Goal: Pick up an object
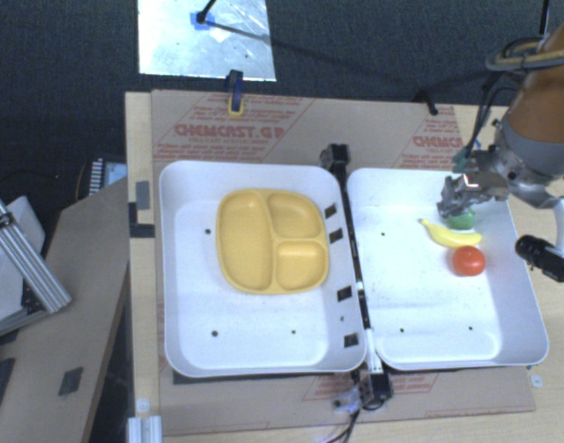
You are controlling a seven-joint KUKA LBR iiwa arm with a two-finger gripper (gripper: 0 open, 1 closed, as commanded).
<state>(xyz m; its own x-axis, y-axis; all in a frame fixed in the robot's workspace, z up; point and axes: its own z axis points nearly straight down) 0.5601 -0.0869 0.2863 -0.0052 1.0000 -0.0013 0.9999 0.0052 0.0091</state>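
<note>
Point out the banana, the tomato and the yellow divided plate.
banana [450, 235]: camera view, middle of its curved body, in the right bin.
tomato [468, 261]: camera view, centre of its red top.
yellow divided plate [247, 243]: camera view, floor of its large left compartment, in the left bin.

A: The two bins [263, 358] look like smooth white plastic with a soft sheen; the yellow tray [270, 241] in the nine-o'clock bin is matt plastic.

B: Agreed; the board [291, 127] beneath reads as printed brown cardboard, matt; the sheet [206, 26] at twelve o'clock looks like shiny, crinkled foil; the banana [450, 235] and tomato [468, 261] seem glossy plastic.
</note>
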